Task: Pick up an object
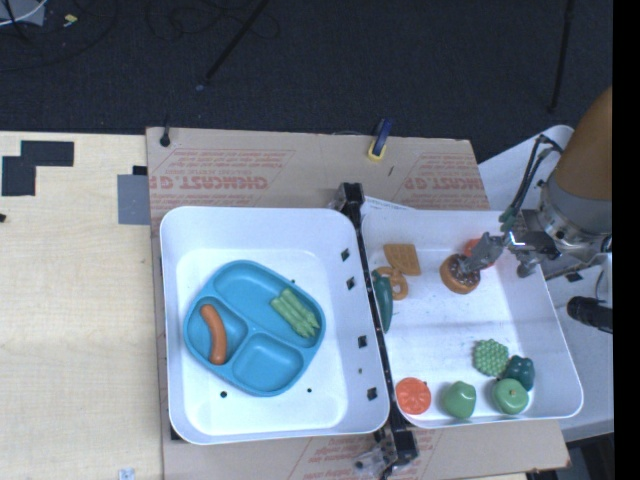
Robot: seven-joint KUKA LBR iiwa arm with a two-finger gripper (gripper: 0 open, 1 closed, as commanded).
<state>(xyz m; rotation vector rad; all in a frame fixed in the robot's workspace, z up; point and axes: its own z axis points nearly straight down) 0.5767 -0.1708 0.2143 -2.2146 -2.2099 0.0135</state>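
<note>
Brown and round, the donut lies in the right bin near its far right corner, and the gripper sits at its upper right edge; whether the claw is apart, together or clamped cannot be told. Judged a light, stiff plastic toy with a smooth, possibly slippery glaze, best taken across the outer rim (or through the hole). Other items look like moulded plastic: cracker, pretzel, knobbly green piece, apples.
</note>
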